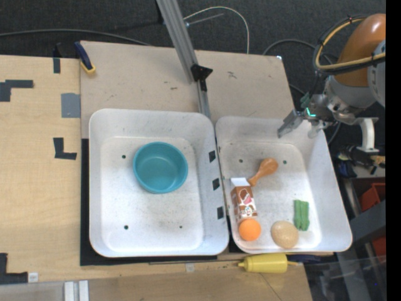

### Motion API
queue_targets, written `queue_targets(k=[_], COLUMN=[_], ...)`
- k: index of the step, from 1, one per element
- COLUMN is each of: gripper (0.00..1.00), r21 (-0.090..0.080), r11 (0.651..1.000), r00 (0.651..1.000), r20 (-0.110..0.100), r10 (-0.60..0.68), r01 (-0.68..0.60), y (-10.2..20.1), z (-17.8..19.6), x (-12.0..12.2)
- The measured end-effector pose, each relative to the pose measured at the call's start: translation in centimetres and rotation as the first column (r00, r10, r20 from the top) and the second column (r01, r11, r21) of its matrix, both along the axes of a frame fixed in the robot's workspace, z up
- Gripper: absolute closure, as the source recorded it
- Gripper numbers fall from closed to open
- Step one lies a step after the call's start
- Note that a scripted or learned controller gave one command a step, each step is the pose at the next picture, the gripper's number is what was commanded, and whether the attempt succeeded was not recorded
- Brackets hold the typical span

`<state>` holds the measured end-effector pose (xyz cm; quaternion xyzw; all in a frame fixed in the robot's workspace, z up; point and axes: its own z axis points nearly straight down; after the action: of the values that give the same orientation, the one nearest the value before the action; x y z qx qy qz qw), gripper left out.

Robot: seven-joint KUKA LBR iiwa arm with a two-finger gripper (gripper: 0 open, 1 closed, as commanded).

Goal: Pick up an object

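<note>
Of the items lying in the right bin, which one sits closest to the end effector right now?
The tan wooden spoon-shaped piece: it lies highest in the right white bin, toward the end effector; the others sit lower.

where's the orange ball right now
The orange ball lies in the right bin, near its front edge, just below the brown snack packet and left of the beige egg-shaped object.

bowl (160,167): teal blue
ball (250,230): orange
egg (284,234): pale tan
spoon (263,170): light brown
bottle (265,263): yellow
bins (109,127): white with dark specks
</note>
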<state>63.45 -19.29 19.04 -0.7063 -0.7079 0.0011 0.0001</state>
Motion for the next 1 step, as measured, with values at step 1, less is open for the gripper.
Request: queue_targets(k=[1], gripper=[0.0], r21=[0.002], r11=[1.0], r00=[1.0], r20=[-0.006], r10=[0.0], r01=[0.0], y=[0.22], z=[-6.47], x=[-0.44])
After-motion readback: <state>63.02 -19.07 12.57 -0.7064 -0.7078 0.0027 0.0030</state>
